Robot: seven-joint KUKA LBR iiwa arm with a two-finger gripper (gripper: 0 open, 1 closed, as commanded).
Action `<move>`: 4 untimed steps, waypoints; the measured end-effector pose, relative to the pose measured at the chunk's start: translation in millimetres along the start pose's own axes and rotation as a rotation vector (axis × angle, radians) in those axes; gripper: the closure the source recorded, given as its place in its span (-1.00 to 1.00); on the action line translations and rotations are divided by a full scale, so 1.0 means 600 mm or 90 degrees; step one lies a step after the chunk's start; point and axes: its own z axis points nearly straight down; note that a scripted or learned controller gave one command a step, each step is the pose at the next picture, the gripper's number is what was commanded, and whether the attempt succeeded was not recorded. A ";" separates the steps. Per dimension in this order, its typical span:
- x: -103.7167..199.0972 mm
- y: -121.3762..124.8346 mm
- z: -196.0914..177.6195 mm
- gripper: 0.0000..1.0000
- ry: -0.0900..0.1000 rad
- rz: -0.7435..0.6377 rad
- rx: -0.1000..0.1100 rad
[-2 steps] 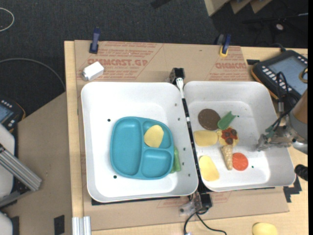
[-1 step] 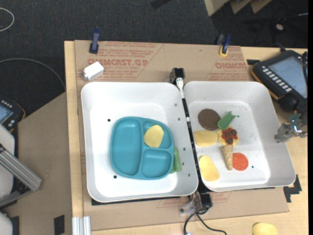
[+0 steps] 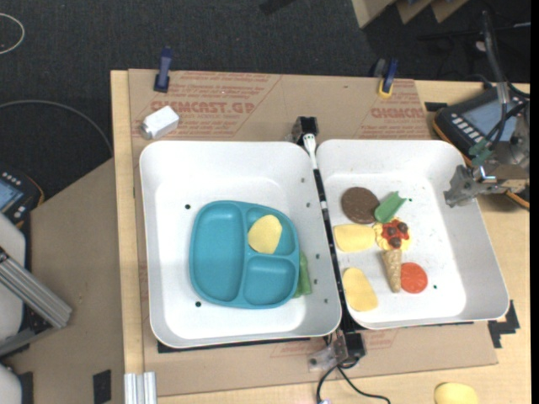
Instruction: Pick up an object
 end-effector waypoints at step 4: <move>-0.178 -0.013 -0.058 1.00 0.001 0.010 0.017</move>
